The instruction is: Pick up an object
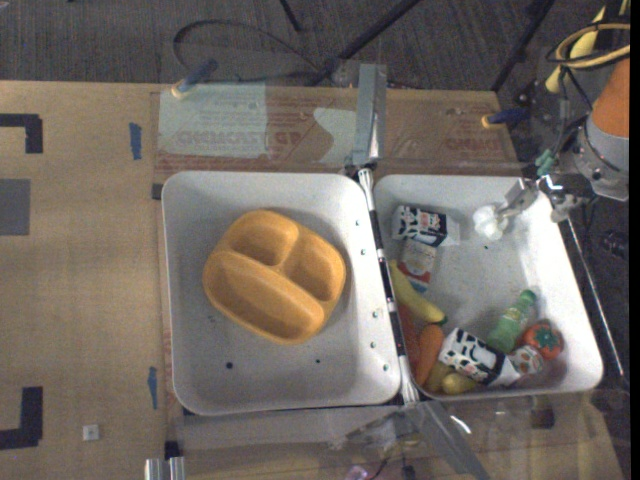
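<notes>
We find the bench (80,298) carrying two shallow white bins side by side. The left bin (190,368) holds one thing, an orange divided tray (275,275) lying a little toward its far side. The right bin (570,298) holds the clutter, most of it crowded along the left wall and the near edge.

The arm (610,118) reaches in at the upper right, and its pincer (522,200) sits over the far corner of the right bin. A pale rounded thing (487,222) lies at its tip; the view there is washed out, so we cannot tell whether the pincer is clenched, released or grasping that thing, and we judge nothing held.

No candidate has been lifted: all lie in the right bin. For the step in hand we advise a lone target with free space on both sides. The green bottle (513,318) stands apart from the left-hand pile and suits a straight descent.

Contents, in descending order: a black-and-white carton (420,225) at the far left, a second patterned carton (470,355) near the front, a banana (415,298), a carrot (428,353), the bottle, and a small tomato (541,339) just beside the bottle.
</notes>
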Motion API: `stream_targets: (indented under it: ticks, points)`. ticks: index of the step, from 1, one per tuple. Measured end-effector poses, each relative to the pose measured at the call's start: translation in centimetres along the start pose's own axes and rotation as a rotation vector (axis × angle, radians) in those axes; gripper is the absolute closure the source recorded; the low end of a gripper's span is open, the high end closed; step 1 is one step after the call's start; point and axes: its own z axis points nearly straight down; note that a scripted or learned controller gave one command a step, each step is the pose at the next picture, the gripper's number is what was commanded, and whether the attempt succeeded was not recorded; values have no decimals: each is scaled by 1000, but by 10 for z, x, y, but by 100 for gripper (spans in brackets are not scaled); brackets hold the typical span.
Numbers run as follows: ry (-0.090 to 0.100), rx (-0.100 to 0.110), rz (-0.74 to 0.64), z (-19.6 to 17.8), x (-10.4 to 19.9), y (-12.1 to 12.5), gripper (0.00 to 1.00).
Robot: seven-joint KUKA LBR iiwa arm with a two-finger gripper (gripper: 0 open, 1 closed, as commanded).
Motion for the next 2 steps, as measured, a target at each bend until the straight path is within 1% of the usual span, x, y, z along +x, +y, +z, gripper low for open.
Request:
stream_targets:
  ticks: [1, 2]
  points:
    - [-5, -6, -184, -41, -14, -2, 0]
    - [9, 4, -144, 88, -14, -65, 0]
